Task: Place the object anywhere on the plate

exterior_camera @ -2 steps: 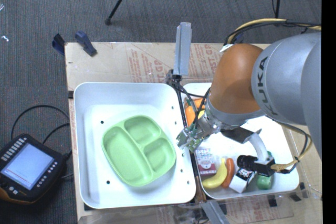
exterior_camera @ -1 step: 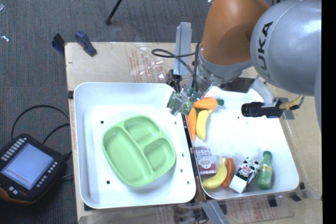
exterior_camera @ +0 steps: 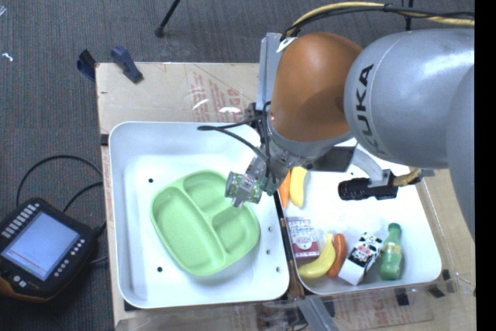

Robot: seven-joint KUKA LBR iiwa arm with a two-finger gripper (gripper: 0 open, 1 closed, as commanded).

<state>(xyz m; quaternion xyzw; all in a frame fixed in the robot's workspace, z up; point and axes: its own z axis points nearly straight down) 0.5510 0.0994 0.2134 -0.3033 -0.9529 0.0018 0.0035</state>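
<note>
A light green divided plate (exterior_camera: pixel 190 225) lies in the left bin (exterior_camera: pixel 128 167). My gripper (exterior_camera: pixel 246 188) hangs over the plate's upper right rim, close to the wall between the two bins. Nothing can be made out in the gripper; its tip looks glassy and greenish against the plate. In the right bin (exterior_camera: pixel 425 225) lie an orange carrot (exterior_camera: pixel 284 191) and a yellow piece (exterior_camera: pixel 297 186) just right of the gripper. Further forward sit a red box (exterior_camera: pixel 303 238), a banana (exterior_camera: pixel 319 266), a small milk carton (exterior_camera: pixel 361 256) and a green bottle (exterior_camera: pixel 390 252).
The big arm body (exterior_camera: pixel 372 101) overhangs the back of the right bin, with a black cable end (exterior_camera: pixel 364 188) beside it. Cardboard (exterior_camera: pixel 178 85) lies behind the bins, blue clamps (exterior_camera: pixel 124 62) at its corner. A teach pendant (exterior_camera: pixel 39 240) rests on the floor at left.
</note>
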